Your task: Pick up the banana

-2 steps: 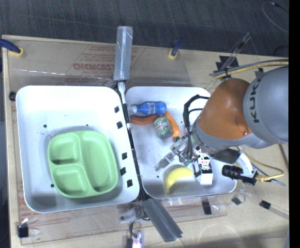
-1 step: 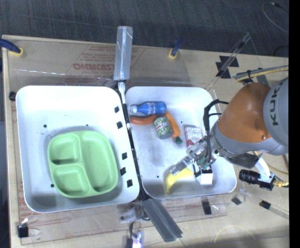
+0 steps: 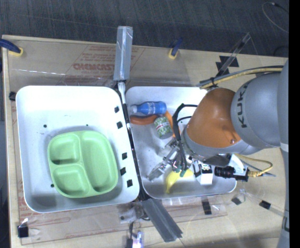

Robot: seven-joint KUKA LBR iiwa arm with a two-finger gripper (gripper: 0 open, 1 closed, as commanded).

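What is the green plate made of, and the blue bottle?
The green plate looks like plastic: one even colour, soft dull sheen, three moulded sections with rounded edges. The blue bottle also seems plastic, smooth and glossy with a pale cap, though it is too small to be sure.

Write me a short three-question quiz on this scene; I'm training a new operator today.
1. True or false: the green divided plate lies in the same bin as the banana.
2. Which thing lies nearest the right bin's far wall: A) blue bottle B) banana C) green divided plate?
3. Fill in: the arm's band is ____.

Key: 1 false; 2 A; 3 orange.
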